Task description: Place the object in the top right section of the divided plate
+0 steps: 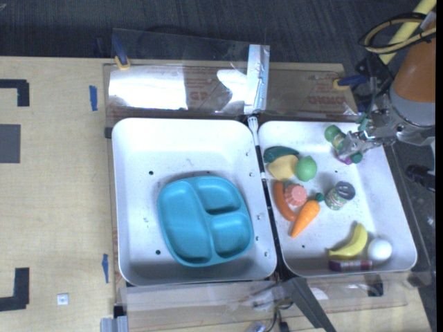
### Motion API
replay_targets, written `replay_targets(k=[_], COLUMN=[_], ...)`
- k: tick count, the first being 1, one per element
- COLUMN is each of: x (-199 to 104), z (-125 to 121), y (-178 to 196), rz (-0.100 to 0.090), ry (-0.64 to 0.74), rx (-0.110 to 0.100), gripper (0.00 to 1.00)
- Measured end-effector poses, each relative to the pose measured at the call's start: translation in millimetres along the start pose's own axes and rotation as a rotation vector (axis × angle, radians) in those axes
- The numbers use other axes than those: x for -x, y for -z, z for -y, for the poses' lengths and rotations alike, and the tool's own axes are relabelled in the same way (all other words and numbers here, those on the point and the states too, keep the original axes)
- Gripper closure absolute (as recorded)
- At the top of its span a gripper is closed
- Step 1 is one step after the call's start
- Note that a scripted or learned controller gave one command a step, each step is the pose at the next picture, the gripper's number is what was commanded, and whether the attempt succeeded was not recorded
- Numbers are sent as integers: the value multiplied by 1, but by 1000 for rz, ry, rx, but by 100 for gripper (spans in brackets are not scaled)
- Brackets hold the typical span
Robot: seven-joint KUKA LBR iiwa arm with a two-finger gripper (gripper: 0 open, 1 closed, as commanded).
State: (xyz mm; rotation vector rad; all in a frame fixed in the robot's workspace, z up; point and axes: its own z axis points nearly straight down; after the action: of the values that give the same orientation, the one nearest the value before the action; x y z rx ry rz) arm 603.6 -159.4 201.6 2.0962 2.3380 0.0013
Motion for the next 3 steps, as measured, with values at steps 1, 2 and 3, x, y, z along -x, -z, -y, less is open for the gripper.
replay_targets(k=[1,2,3], x=[60,45,20], z=[49,115,80], y=[-16,43,9], rz=[-1,0,-4], ry=[192,97,115], rx=[-3,-1,-5], gripper=[100,100,100])
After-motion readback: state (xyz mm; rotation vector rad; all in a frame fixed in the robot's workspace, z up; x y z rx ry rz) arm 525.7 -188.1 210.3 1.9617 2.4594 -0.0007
